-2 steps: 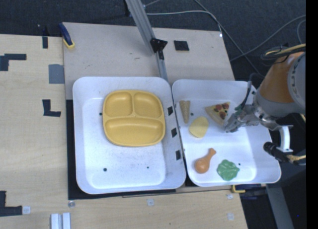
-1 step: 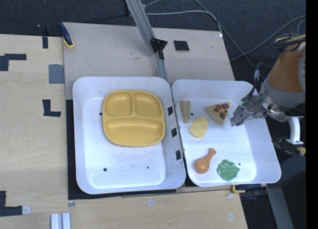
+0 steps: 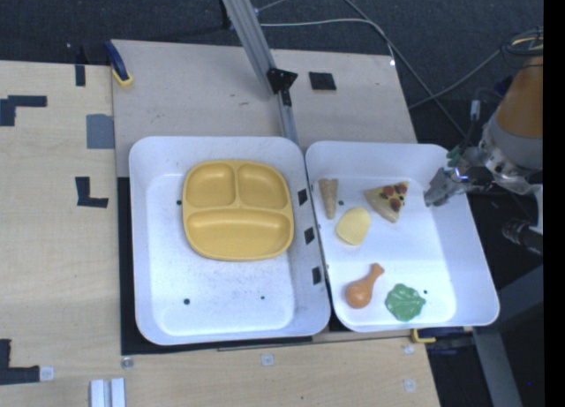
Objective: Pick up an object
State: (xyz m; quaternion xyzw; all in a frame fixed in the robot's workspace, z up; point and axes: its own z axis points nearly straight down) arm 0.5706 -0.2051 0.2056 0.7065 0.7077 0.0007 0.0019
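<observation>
The two-finger gripper (image 3: 439, 190) sits at the right edge of the right-hand shallow white bin (image 3: 459, 246), over its upper right rim. It hangs from the grey arm with the orange band (image 3: 521, 114), which enters from the right. Whether the gripper is parted or closed cannot be told at this size — the tip reads as a dark, blurred shape. Nothing is seen held in it.

Nearest object: a triangular toy pizza slice with red and dark toppings (image 3: 389, 199), just left of the gripper and apart from it, lying flat on the bin floor. Further left, a small pale tan cone-shaped piece (image 3: 328, 196) lies near the bin's left wall. Below and between these two lies a rounded pale yellow piece (image 3: 353, 226).

In the lower part of the same bin lie an orange-brown toy chicken drumstick (image 3: 363, 286), tilted with its thin end up and to the right, and — just to its right — a green leafy toy vegetable (image 3: 404, 301). The two are near each other but not touching.

The left-hand shallow white bin (image 3: 159, 299) stands side by side with the right one. It holds a yellow plastic divided plate with three compartments (image 3: 237, 209), resting in the upper part of the bin.

Both bins rest on a light wooden bench (image 3: 53, 246). A slanted grey metal rail (image 3: 252, 34) runs down from the top towards the junction of the bins.
</observation>
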